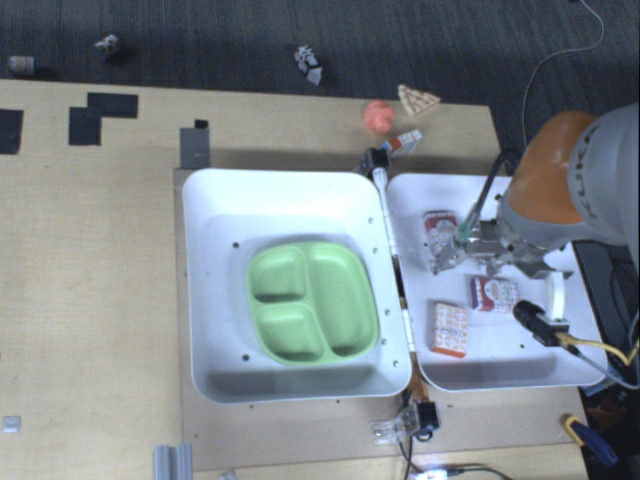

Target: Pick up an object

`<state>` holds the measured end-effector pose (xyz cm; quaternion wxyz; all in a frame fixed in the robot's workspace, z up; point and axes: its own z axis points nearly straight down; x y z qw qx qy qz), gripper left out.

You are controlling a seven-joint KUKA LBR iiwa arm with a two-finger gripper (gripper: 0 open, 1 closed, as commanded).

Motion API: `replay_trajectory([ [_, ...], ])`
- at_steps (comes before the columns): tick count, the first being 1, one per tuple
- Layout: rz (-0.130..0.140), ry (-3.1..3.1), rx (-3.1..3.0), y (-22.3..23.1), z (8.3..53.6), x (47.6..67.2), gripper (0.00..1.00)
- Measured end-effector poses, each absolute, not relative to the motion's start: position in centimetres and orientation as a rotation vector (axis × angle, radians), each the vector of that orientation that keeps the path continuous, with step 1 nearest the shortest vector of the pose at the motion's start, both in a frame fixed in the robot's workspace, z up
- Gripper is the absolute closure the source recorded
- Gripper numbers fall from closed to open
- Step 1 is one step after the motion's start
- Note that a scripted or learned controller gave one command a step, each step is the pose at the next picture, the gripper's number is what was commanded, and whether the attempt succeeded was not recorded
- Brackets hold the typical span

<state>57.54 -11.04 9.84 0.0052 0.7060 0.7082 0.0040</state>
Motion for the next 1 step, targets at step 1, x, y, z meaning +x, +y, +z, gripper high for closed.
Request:
replay_trajectory([
  [1, 0.010, 2.216, 2.214, -9.42, 8.74, 51.69, 0.00],
])
